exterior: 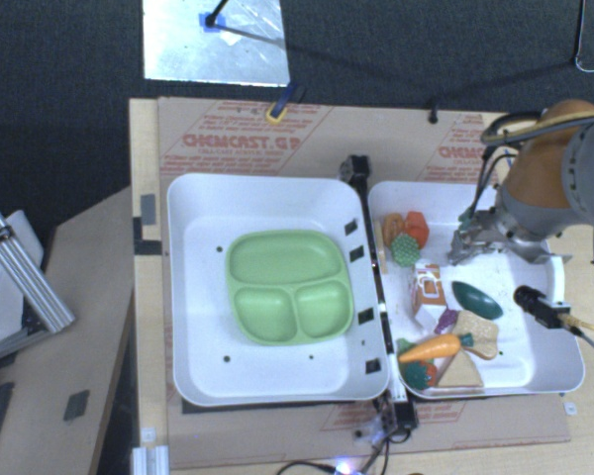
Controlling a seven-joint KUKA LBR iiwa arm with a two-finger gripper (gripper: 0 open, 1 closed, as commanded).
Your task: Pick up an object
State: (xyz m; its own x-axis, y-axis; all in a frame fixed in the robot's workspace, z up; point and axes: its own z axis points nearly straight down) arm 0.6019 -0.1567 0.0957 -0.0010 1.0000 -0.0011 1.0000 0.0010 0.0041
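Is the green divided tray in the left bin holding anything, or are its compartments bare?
Bare. The green tray lies flat in the left bin, and all three of its compartments show plain green, with nothing in them.

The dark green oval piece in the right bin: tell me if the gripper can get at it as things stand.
Probably yes. The dark green oval piece lies on top with nothing over it, and the gripper hangs just above it in the right bin. The toy carrot and the small carton lie close by.

Open white floor along the right bin's [559, 369] far and right sides; toys [445, 315] crowding its left half.
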